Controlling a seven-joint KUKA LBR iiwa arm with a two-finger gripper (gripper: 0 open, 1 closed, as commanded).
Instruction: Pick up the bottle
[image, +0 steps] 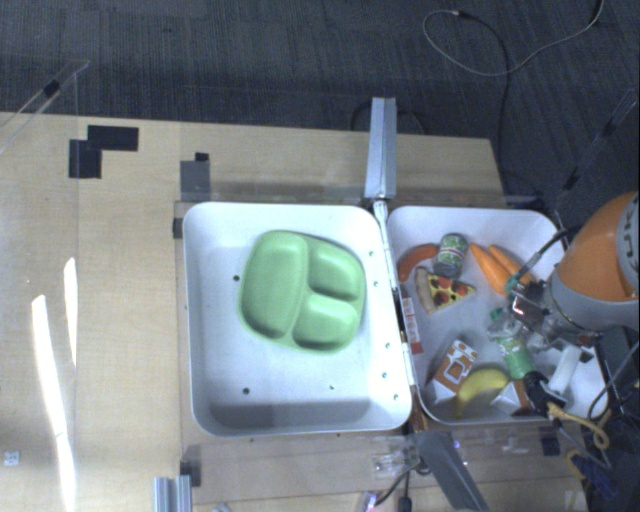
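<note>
The bottle (509, 347) is small and clear with a green tint and a green cap. It lies in the right bin (478, 228), near that bin's right side. My gripper (524, 322) hangs directly over the bottle's upper end and hides part of it. The grey arm with its orange band (603, 262) reaches in from the right, above the bin's right wall. From this angle I cannot tell whether the gripper touches the bottle.
The right bin also holds a can (452, 254), a carrot (494, 266), a pizza slice (443, 290), a small carton (455, 364) and a banana (483, 384) close to the bottle. A green divided plate (301, 290) lies in the left bin (210, 380).
</note>
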